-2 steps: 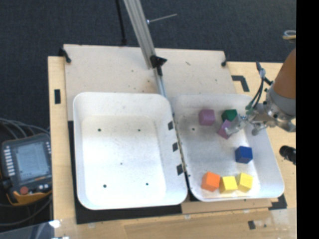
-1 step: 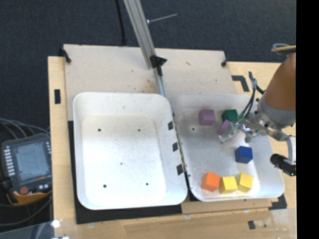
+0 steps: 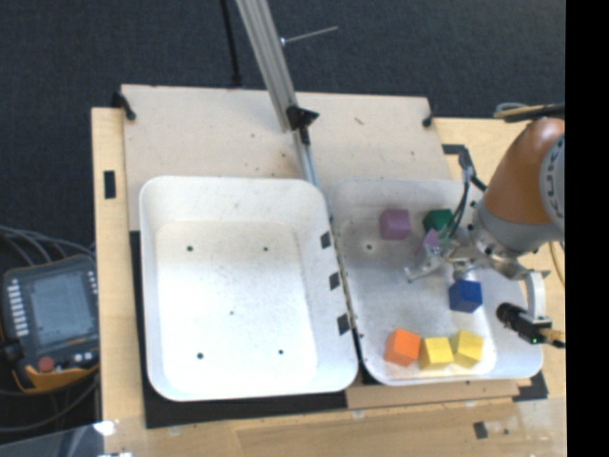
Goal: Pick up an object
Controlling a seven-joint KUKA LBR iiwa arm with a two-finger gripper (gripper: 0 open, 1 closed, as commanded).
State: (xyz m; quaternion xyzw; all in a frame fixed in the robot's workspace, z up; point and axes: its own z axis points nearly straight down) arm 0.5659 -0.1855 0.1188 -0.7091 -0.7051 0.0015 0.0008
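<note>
Pale wood makes the bench (image 3: 109, 255), and a light board lies on its back half. Around the bench the floor is dark carpet. A metal rail (image 3: 266, 55) crosses from the top of the view down to the place between the two bins. At the left edge a teach pendant (image 3: 52, 312) with a grey screen sits beside some cables.

The left bin (image 3: 238, 284) is white with small dark specks on its floor. The right bin (image 3: 371, 265) holds all the objects. A purple cube (image 3: 395, 223) stands near the back of it, and a green block (image 3: 439, 220) is just beside it to the right, partly covered by the arm. A blue cube (image 3: 465, 296) lies in the middle right part, below the gripper. Along the front wall three blocks stand in a row: an orange cube (image 3: 402, 347), then a yellow cube (image 3: 438, 352) touching it, then a second yellow block (image 3: 469, 347), a little tilted.

The arm (image 3: 528, 188) comes in from the right, with its orange band cut off by the edge. The gripper (image 3: 433, 255) hangs low over the right bin, between the green block and the blue cube. Its thin parts blur together with cables, so I cannot tell how it is set, and no object is clearly seen in it. A small purple spot near its tip is too unclear to name.
</note>
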